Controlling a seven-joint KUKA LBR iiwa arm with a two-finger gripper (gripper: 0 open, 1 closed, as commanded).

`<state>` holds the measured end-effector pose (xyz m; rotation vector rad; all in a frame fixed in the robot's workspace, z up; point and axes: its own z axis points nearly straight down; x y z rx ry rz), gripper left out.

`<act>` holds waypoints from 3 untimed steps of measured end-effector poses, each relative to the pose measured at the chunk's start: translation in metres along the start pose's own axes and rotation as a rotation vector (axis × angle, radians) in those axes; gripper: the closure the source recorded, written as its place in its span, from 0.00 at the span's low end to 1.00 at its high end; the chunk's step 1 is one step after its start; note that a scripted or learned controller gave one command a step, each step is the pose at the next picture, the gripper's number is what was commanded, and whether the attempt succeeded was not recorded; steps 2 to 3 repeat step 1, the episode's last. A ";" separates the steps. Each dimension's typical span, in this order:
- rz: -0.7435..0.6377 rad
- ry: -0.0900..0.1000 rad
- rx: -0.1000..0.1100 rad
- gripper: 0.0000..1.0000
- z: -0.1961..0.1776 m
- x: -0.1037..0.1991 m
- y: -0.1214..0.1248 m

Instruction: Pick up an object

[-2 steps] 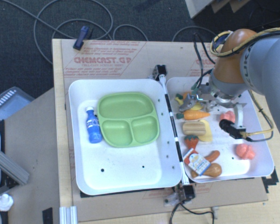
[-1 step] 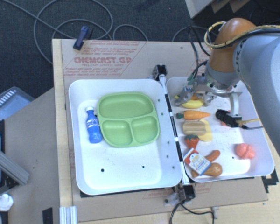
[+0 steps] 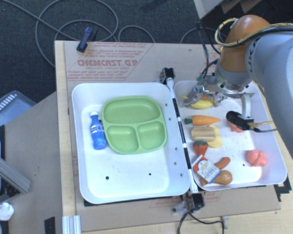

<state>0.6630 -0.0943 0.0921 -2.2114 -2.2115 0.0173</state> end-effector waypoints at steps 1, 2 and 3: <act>-0.001 -0.001 -0.017 1.00 -0.092 0.056 -0.061; -0.001 -0.001 -0.017 1.00 -0.092 0.056 -0.061; -0.001 -0.001 -0.017 1.00 -0.092 0.056 -0.061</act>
